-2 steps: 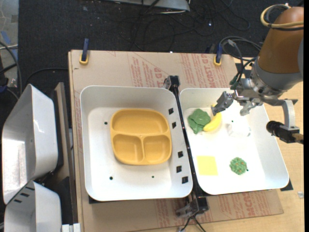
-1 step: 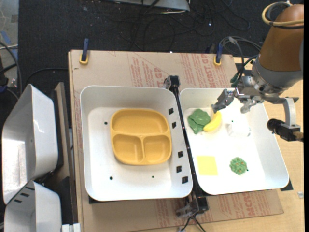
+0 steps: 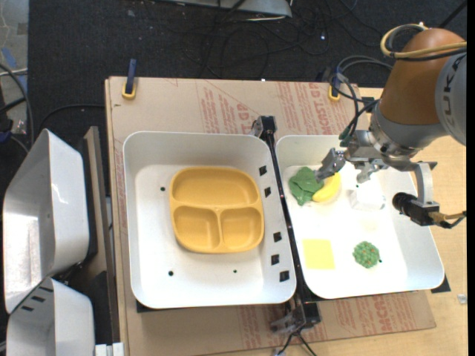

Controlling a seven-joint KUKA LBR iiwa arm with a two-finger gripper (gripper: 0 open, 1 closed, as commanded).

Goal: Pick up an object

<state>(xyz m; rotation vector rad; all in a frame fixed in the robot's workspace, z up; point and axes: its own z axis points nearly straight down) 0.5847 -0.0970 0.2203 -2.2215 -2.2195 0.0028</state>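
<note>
The right bin (image 3: 415,262) holds a green leafy piece (image 3: 300,185) with a yellow rounded piece (image 3: 327,191) lying against its right side. A flat yellow square (image 3: 318,254) and a small green knobbly ball (image 3: 366,254) lie nearer the front. A pale whitish item (image 3: 367,197) sits right of the yellow piece. My gripper (image 3: 347,170) hangs over the bin's back part, open, nothing between its fingers. Its left finger (image 3: 329,165) is just above the yellow piece; the right finger (image 3: 365,172) is above the whitish item.
The left bin (image 3: 148,273) carries a yellow three-compartment tray (image 3: 217,208). A black divider (image 3: 280,213) runs between the bins. White tubs (image 3: 41,213) stand off the bench at the left. A cable and black fitting (image 3: 415,208) hang from the arm over the right bin's edge.
</note>
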